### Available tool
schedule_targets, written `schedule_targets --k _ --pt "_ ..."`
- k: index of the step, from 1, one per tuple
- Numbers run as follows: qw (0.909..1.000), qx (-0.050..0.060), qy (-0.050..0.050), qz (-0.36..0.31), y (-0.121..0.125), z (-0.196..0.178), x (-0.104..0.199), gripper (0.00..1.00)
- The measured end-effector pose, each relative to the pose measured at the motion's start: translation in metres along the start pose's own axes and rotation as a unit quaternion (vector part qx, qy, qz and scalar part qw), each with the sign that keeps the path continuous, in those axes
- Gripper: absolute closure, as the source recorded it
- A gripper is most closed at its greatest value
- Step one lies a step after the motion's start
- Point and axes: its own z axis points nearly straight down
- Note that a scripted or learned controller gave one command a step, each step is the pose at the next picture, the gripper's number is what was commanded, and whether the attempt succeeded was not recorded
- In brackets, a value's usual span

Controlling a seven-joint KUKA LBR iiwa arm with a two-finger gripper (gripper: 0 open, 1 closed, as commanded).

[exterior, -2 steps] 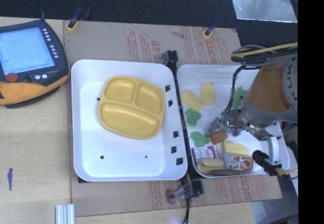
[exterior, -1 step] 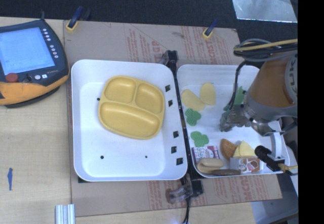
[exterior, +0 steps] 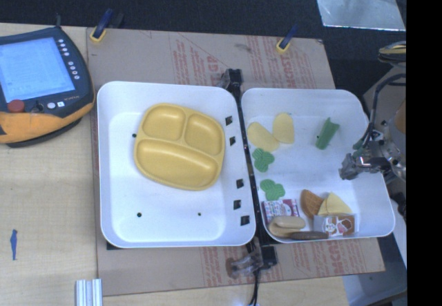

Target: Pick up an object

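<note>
At the near edge of the right bin (exterior: 312, 99), around 6 o'clock, small toy foods sit in a pile: a little carton (exterior: 338, 225), a yellow wedge (exterior: 334, 204), a brown piece (exterior: 311, 200) and a hot dog bun (exterior: 284, 225). The pincer (exterior: 353, 166) hangs low at the bin's right side, about 3 o'clock. I cannot tell how wide it is. Nothing shows inside it.

The closest thing to grab looks like the green stick (exterior: 327, 133). It lies up and left of the pincer, toward 11 o'clock, with bare white floor between them. Its long side runs from 1 o'clock to 7 o'clock.

Farther left are two yellow chips (exterior: 273, 132) and green leafy bits (exterior: 262, 159). The left bin (exterior: 117, 222) holds a yellow divided plate (exterior: 181, 146). A screen pad (exterior: 38, 80) rests on the surface at far left.
</note>
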Motion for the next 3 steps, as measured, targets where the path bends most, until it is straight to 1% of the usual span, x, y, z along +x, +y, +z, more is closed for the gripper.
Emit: schedule_targets --k 1,2,3 --pt "1.0 0.004 0.004 -0.007 -0.016 -0.001 0.082 1.0" --pt "1.0 -0.002 0.0 -0.001 0.016 -0.057 0.017 1.0" --pt "0.9999 0.004 0.005 -0.009 0.01 -0.039 0.129 1.0"
